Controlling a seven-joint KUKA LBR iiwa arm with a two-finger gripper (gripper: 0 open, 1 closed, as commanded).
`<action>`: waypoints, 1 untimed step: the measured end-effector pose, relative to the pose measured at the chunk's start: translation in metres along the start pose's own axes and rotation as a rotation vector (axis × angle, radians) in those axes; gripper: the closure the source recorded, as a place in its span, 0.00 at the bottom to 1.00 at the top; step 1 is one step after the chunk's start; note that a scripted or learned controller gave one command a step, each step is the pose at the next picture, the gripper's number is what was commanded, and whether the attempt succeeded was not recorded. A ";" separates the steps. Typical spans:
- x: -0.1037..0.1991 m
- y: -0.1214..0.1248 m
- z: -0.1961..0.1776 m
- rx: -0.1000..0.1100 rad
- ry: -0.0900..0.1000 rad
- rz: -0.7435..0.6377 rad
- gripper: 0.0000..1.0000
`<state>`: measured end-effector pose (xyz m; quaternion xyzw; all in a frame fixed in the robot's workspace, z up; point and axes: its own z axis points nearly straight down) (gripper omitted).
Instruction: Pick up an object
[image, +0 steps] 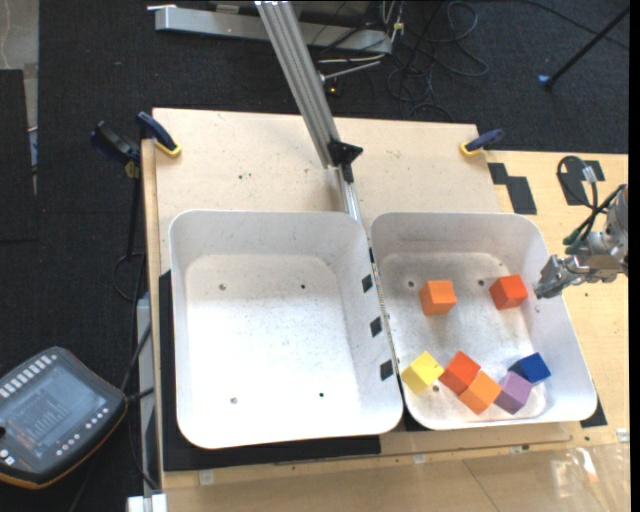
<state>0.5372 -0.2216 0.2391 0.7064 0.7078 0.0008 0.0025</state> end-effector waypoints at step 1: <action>0.051 0.015 -0.010 0.001 0.003 -0.007 1.00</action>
